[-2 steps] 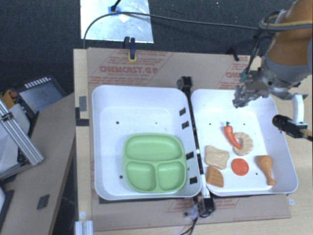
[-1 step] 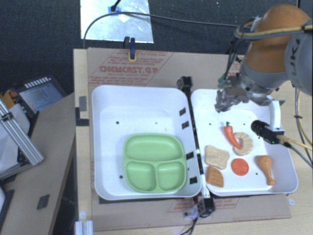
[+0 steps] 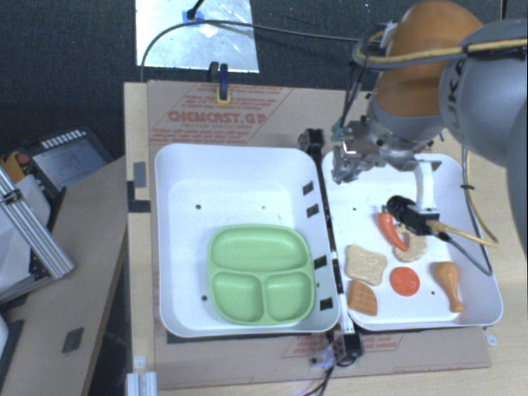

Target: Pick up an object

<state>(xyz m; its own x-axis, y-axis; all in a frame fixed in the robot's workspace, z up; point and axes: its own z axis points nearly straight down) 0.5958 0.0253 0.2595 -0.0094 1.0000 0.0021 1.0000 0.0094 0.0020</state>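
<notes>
My gripper (image 3: 346,168) hangs over the far left corner of the right bin (image 3: 478,312), under the orange wrist band. Toy foods lie in that bin's near half, apart from the gripper: a red chili pepper (image 3: 389,228), a beige round piece (image 3: 412,248) beside it, a bread slice (image 3: 365,264), a red tomato slice (image 3: 404,281), an orange waffle piece (image 3: 362,299) and a brown chicken drumstick (image 3: 448,282). The chili is the nearest to the gripper, below and to its right.
The left bin (image 3: 177,180) holds a green divided plate (image 3: 261,272) in its near half. A dark ridge (image 3: 326,221) with clips separates the two bins. The arm covers the right bin's far right part.
</notes>
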